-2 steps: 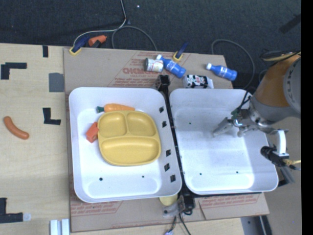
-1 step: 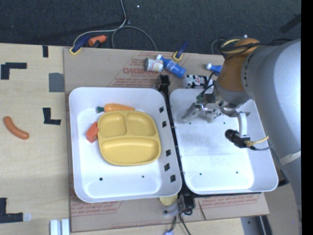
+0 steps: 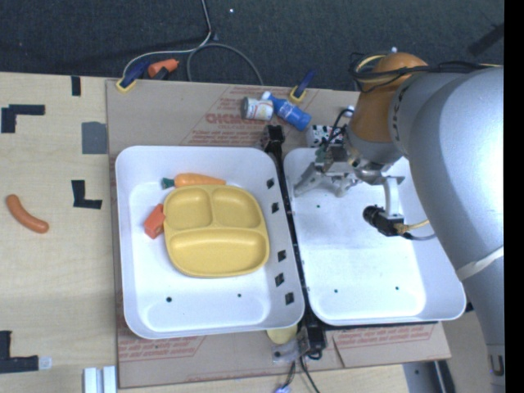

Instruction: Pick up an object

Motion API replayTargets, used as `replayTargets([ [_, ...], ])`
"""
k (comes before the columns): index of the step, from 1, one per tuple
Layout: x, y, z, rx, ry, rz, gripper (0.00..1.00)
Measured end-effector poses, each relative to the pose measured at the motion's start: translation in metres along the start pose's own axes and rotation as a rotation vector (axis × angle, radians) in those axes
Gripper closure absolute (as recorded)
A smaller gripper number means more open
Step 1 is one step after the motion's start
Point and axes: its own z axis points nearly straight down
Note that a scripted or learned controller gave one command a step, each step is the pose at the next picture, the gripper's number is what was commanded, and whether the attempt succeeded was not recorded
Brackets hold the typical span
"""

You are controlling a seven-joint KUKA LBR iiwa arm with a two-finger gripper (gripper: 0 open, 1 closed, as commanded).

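Observation:
A yellow divided plate (image 3: pixel 217 229) lies in the left white bin (image 3: pixel 196 313). An orange carrot (image 3: pixel 199 180) rests along the plate's far edge. A small orange-red piece (image 3: pixel 154 220) sits against the plate's left side. My gripper (image 3: pixel 322 185) hangs low over the far left corner of the right white bin (image 3: pixel 385 301), well away from the plate. Its two metal fingers (image 3: pixel 304 182) stand spread apart, open, with only bare bin floor between them.
The grey arm fills the right side and covers part of the right bin; a black cable fitting (image 3: pixel 383 219) hangs off it. A white and blue bottle (image 3: pixel 277 109) lies behind the bins. A brown sausage (image 3: pixel 27 214) lies on the bench at far left.

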Motion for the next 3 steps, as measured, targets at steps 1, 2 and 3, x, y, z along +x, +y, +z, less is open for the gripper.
replayTargets([
  [1, -0.014, 0.016, 0.000, 0.001, 0.002, 0.001, 0.00],
  [2, -0.014, 0.016, -0.010, 0.000, -0.001, -0.001, 1.00],
  [3, -0.014, 0.016, -0.010, 0.001, -0.002, -0.001, 0.00],
])
